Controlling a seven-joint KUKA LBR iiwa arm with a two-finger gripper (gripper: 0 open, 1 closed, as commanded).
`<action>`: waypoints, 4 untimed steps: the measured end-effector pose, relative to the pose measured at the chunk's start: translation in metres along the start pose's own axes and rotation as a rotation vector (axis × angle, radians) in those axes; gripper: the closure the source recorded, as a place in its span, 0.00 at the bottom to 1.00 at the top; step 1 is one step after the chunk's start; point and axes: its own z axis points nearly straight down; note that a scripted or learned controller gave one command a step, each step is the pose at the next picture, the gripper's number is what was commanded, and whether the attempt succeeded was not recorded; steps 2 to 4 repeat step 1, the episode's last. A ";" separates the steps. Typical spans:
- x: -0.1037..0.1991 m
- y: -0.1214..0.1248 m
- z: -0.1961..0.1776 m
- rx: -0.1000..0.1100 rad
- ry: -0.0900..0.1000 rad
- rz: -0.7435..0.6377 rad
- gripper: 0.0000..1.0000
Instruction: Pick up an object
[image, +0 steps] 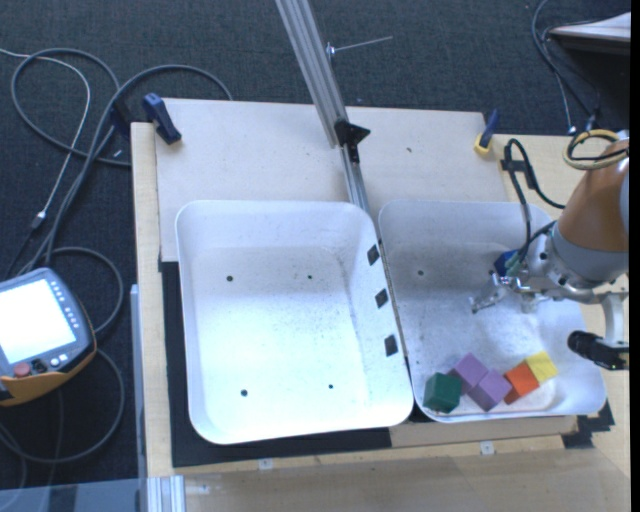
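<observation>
From my remote station I see the tabletop (250, 150) carrying two shallow white bins side by side. The left bin (200, 240) sits well apart from the blocks. The right bin (440, 225) holds a cluster of small blocks along its near edge: a green block (441, 392) at the left end, a purple block (481, 381) just beside it, an orange block (520, 380) touching the purple one, and a yellow block (541, 366) at the right end, set slightly farther back.

The arm (600, 215) enters from the right of the view, its orange band above the grey wrist. The gripper (492, 297) hangs over the middle of the right bin, pointing toward the view's left, above bare bin floor and apart from the blocks, which lie nearer the camera. Whether the fingers are released or clenched I cannot tell; they appear small and blurred. No block is seen between them.

A slanted metal rail (320, 75) crosses the tabletop from the top of the view down to the gap between the bins. A blue clamp (161, 117) grips the far left corner of the tabletop. A handheld control screen (38, 330) lies on the dark floor at the left, with black cables (70, 120) looping nearby.
</observation>
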 end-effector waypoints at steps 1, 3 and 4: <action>-0.018 0.075 -0.006 -0.015 -0.005 -0.004 0.00; -0.018 0.075 -0.006 -0.015 -0.005 -0.004 0.00; -0.018 0.075 -0.006 -0.015 -0.005 -0.004 0.00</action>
